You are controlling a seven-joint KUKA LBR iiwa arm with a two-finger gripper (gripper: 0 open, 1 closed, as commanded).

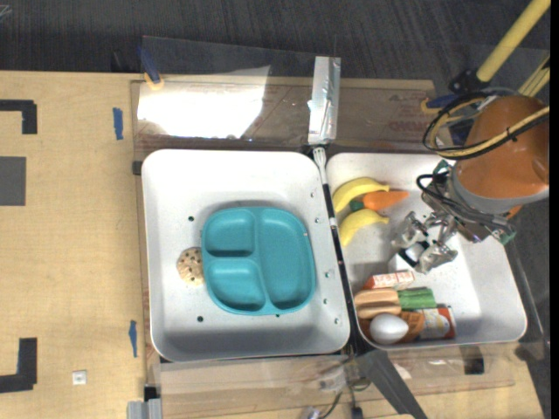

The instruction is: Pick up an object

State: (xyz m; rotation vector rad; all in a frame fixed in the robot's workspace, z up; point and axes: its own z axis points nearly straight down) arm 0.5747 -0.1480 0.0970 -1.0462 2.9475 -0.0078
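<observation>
My gripper point(421, 248) hangs low over the middle of the right bin point(498, 312), below the arm's orange band. It is just right of two yellow bananas point(356, 209) and an orange carrot point(385, 200). Directly below it in the view lies a small red and white box point(389, 279). Further toward the front edge sit a hot dog point(376, 300), a green piece point(417, 298), a white egg point(389, 328) and an orange packet point(434, 322). Nothing is visibly held.
The left bin point(166, 199) holds a teal divided plate point(259, 258) and a cookie point(190, 265) at the plate's left. A ridge where the two bins meet point(333, 234) runs just left of the bananas. Cables loop around the wrist at the upper right.
</observation>
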